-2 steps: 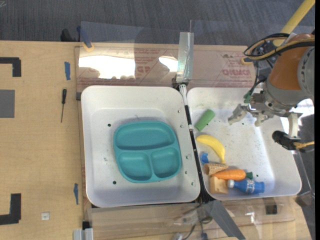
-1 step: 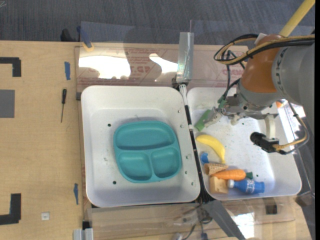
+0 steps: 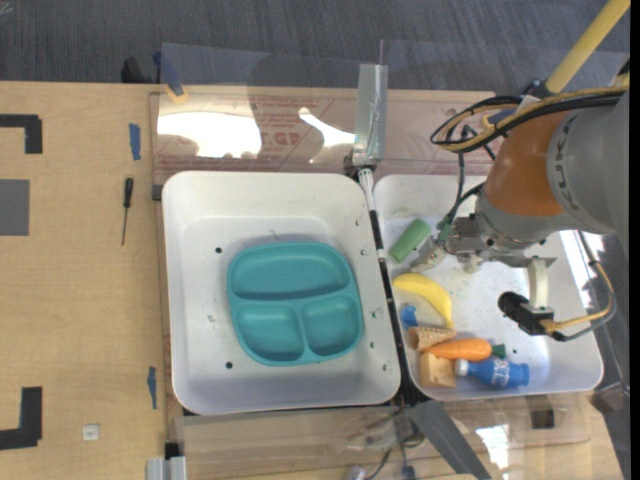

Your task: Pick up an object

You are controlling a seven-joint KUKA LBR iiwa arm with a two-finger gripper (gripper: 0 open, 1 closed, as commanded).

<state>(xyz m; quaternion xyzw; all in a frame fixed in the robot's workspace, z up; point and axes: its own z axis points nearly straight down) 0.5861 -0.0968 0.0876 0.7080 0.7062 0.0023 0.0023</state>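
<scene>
Hovering low over the right bin (image 3: 575,373), the arm (image 3: 560,173) comes in from the right with its claw (image 3: 438,250) down near the bin's upper left, right beside a green cylinder (image 3: 409,239). Whether that claw is wide or narrow I cannot tell; the tips are a dark blur against the white floor, and nothing shows between them. So I'd call this the approach, the grasp not yet made. The green cylinder looks like the nearest candidate: it lies on its side against the wall shared with the left bin (image 3: 190,268), long axis slanting from lower left up to upper right. Just below it a banana (image 3: 425,294) curves from upper left to lower right, and further down sit an orange carrot (image 3: 462,349) and a blue bottle (image 3: 497,372), both lying roughly left to right. Next move, by my reading: line the claw across the cylinder's short side, drop, and close. That wall close by leaves little room. A teal divided plate (image 3: 293,301) sits in the left bin, well apart.
</scene>
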